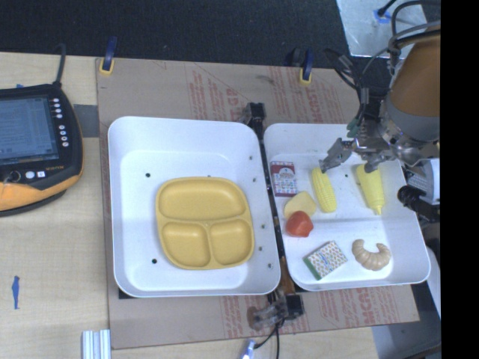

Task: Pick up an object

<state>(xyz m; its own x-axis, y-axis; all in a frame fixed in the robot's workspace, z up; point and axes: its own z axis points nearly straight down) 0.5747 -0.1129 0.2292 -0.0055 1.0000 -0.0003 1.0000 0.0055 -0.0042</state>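
White plastic bins sit side by side on the bench: left bin [127, 200] carries a yellow divided plate [203, 221], right bin [419, 271] carries all the small candidates. Grey arm [415, 73] with the orange band comes in from the right over the right bin's far side. Step in hand looks like approach, no grasp yet. Gripper [352, 155] hangs above the bin floor between two corn cobs [323, 191] [371, 188], jaws spread wide, one finger [334, 157] angled out to the left, nothing between them and no visible contact with either cob. Other items, biggest first: croissant [373, 254] near the front right, patterned box [325, 259] beside it, red-and-white packet [284, 178] by the left wall, yellow wedge [301, 203] touching a red tomato [299, 224]. My read: nearest targets are the cobs. Next move calls for centring over one cob, turning the fingers across its short axis, descending, then closing. Risk: straddling the gap and closing on air.
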